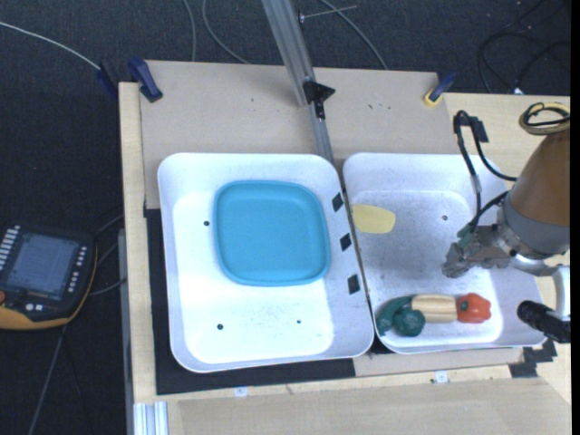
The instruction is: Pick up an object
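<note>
We judged that the gripper point(456, 263), whose finger state we could not tell, hung over bare floor near the right bin's point(408, 175) right edge, so closing there could miss the toy point(435, 311) lying along the front wall.

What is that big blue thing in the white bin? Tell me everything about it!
It is a blue plate, square with rounded corners and a raised rim around a flat middle. It looks like smooth plastic, light blue all over, with nothing on it. It lies flat, right side up, in the upper middle of the left white bin, resting on the bin's floor. Nothing else touches it.
</note>
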`<state>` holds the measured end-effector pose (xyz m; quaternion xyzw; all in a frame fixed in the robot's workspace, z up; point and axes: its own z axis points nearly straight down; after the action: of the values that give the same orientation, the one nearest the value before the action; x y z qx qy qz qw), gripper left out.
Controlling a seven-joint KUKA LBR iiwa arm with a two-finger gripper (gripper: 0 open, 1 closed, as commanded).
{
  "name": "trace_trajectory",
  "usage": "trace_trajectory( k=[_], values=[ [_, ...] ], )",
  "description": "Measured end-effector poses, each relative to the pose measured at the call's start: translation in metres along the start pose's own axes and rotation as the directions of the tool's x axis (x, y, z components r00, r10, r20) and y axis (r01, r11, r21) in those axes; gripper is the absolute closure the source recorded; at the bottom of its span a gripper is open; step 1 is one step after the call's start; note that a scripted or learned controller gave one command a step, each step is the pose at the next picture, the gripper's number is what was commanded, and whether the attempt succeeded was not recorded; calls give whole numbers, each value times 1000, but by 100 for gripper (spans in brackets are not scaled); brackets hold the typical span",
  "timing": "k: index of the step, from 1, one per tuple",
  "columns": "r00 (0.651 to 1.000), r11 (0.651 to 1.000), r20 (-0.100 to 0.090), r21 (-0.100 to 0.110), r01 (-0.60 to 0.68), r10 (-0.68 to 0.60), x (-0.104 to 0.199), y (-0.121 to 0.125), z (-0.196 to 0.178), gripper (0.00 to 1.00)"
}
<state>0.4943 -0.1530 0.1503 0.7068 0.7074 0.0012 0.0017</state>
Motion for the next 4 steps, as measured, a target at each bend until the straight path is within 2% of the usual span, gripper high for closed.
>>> trace_trajectory(
  k=[1, 3, 4],
  values=[
    [1000, 1000, 0, -1, 0, 0, 0, 1, -52, 100],
    [1000, 1000, -2, 4, 3, -3, 89, 16, -59, 100],
    [1000, 1000, -2, 3, 4, -4, 137, 30, -74, 100]
  ],
)
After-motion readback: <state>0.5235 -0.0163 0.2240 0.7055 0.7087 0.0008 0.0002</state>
